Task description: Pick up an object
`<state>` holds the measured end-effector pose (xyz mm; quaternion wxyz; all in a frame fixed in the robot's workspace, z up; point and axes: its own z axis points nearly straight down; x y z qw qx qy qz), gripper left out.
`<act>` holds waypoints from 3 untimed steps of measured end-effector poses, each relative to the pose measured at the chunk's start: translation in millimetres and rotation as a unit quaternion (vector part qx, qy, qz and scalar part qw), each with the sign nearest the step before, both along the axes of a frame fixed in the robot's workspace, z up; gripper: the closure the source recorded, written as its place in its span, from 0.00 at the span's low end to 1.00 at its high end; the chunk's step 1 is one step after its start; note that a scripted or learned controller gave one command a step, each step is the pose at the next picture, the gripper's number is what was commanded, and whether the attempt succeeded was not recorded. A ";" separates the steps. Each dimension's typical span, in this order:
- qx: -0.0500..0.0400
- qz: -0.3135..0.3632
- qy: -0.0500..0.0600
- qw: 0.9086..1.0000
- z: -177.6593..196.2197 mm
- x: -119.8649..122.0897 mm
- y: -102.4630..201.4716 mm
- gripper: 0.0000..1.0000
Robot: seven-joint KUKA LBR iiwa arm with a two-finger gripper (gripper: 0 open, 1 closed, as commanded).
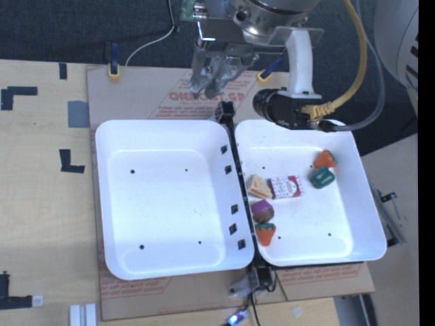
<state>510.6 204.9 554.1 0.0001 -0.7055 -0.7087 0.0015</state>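
Note:
My gripper (211, 80) hangs high over the back edge of the bench, above the far end of the divider between the two bins, with nothing visible between its fingers. In the right bin (340, 246) lie several small objects. A tan wedge (258, 187) rests beside a red-and-white packet (285, 187). Below them sit a purple round piece (263, 210) and an orange-red piece (265, 233). Near the right wall lie an orange piece (325, 159) and a dark green piece (322, 177).
The left bin (122, 250) sits beside the right one, joined by a black clipped divider (234, 182). A black camera-like unit (282, 107) and a yellow cable (340, 100) hang over the right bin's back edge. Cardboard lies under both bins.

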 end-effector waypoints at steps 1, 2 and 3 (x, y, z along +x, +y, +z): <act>0.000 0.001 0.000 1.000 9.7 0.1 0.6 1.00; -0.001 0.001 0.001 1.000 19.5 0.3 1.0 1.00; -0.001 0.002 0.001 1.000 29.1 0.5 1.6 1.00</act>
